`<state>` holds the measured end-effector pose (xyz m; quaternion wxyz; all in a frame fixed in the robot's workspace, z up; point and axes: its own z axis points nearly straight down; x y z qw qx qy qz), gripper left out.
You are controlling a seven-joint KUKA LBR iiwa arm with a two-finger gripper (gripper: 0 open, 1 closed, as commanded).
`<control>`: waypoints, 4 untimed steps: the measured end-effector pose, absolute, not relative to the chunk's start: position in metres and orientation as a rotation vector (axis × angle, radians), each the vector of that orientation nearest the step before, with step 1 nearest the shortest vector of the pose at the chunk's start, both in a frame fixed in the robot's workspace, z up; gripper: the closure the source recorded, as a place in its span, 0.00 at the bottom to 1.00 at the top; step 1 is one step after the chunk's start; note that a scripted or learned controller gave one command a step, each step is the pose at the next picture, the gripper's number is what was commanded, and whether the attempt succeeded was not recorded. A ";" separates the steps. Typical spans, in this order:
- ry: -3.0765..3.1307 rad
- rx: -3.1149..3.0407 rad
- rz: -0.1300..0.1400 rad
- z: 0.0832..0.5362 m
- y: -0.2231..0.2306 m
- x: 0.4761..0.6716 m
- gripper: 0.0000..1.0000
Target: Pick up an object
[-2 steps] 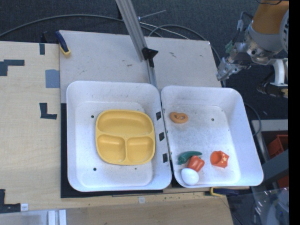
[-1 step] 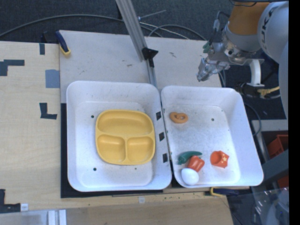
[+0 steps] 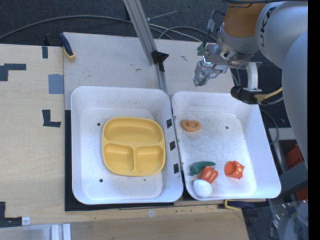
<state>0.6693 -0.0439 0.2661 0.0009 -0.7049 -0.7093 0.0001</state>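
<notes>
Underneath, a pale wooden worktop (image 3: 30,134) carries the right bin (image 3: 250,134), with dark floor and cables beyond its far edge. Inside that bin, a brown pretzel (image 3: 190,125) lies flat near the far-left corner, its long axis running left to right. Above the bin's far rim, the end effector (image 3: 204,76) holds nothing visible; whether it is wide or narrow I cannot tell.

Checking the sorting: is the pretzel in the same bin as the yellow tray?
No, the pretzel lies in the right bin; the yellow tray is in the left bin.

Tool (image 3: 201,79) pointing down, arm overhead.
</notes>
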 end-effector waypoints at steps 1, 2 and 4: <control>-2.227 -2.212 0.000 0.263 0.012 0.666 1.00; -2.227 -2.212 0.002 0.250 0.070 0.662 1.00; -2.223 -2.219 0.005 0.223 0.099 0.658 1.00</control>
